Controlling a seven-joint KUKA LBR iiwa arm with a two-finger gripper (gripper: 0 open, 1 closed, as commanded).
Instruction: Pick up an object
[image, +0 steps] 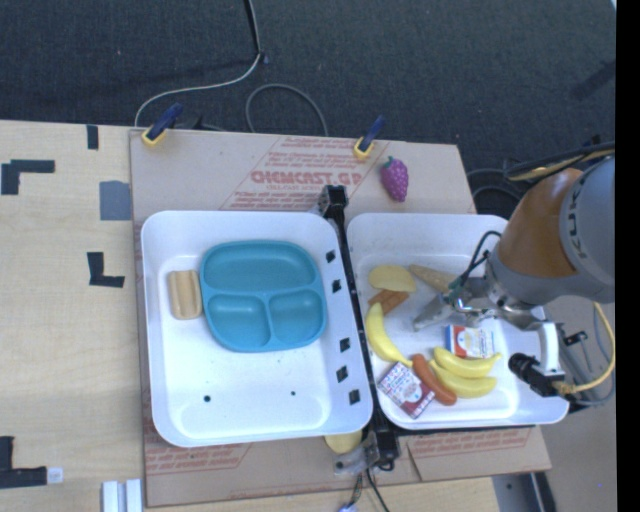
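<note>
Reaching into right bin (500, 228) from the right: gripper (437, 311), metal jaws slightly apart, empty, just beside small red-white-blue carton (472, 341). Below carton, yellow banana bunch (466, 371); left, single banana (379, 335), sausage (433, 379), red packet (405, 389). In left bin (160, 390), teal divided plate (264, 295).

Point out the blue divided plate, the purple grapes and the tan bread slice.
blue divided plate (264, 295): camera view, its middle ridge.
purple grapes (396, 180): camera view, middle of the bunch.
tan bread slice (183, 294): camera view, its centre.

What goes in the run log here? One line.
gripper: in right bin, over toy food | grasp: unconfirmed | teal tray: left bin
</note>
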